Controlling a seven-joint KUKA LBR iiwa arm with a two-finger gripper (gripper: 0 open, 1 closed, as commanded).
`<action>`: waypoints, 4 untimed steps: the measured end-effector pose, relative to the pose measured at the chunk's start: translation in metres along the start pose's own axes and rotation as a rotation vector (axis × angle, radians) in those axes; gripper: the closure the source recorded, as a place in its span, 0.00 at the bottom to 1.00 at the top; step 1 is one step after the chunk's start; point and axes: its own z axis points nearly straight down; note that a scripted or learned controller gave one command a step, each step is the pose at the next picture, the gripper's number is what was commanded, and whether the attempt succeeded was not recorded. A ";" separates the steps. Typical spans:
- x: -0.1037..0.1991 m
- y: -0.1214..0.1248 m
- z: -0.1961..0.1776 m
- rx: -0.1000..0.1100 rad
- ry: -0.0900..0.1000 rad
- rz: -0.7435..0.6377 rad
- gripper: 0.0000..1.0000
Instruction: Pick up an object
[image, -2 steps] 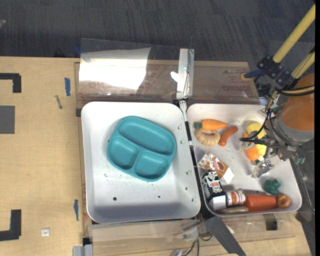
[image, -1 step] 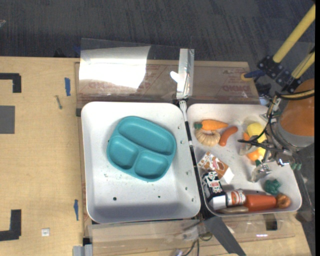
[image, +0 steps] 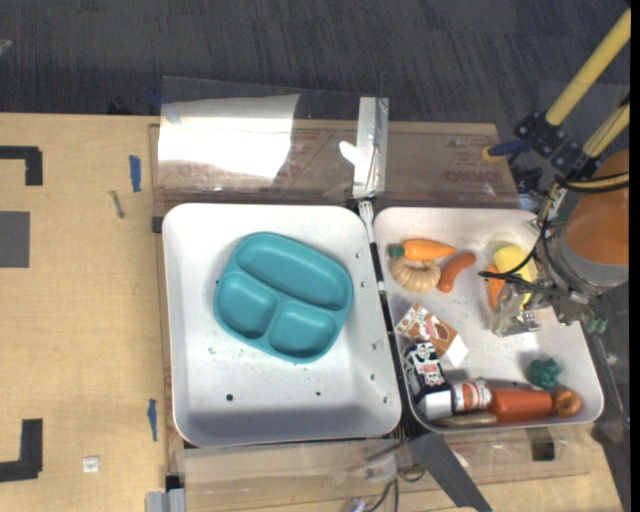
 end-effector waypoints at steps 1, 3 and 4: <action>0.000 0.000 0.001 -0.001 0.002 0.000 0.00; -0.001 0.002 0.000 0.001 0.000 0.115 1.00; -0.001 0.002 0.001 0.000 0.002 0.115 0.00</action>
